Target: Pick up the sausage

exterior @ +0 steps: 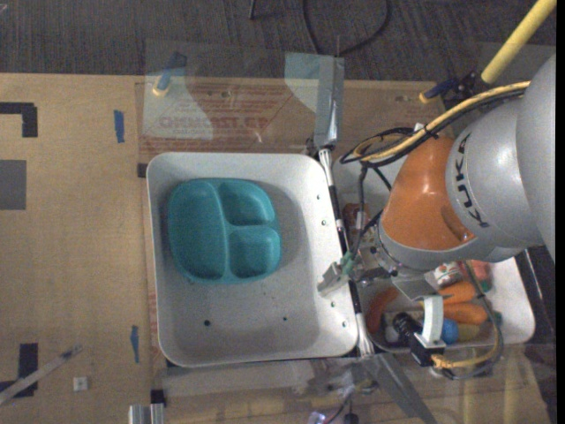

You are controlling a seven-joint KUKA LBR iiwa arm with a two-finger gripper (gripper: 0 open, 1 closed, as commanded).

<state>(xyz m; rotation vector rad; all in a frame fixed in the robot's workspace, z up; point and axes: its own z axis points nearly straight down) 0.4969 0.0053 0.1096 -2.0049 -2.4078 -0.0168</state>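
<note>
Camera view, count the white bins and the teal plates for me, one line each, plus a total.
White bins: 2
Teal plates: 1
Total: 3

Right bin (pixel 523 323) mostly hidden under the arm (pixel 494 184), orange items (pixel 468 313) partly covered

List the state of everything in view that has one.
Teal divided plate: right side up, lying flat in the left bin.
Left bin: holds the plate.
Right bin: largely covered by the arm, orange items inside.
Arm: reaching over the right bin.
</note>
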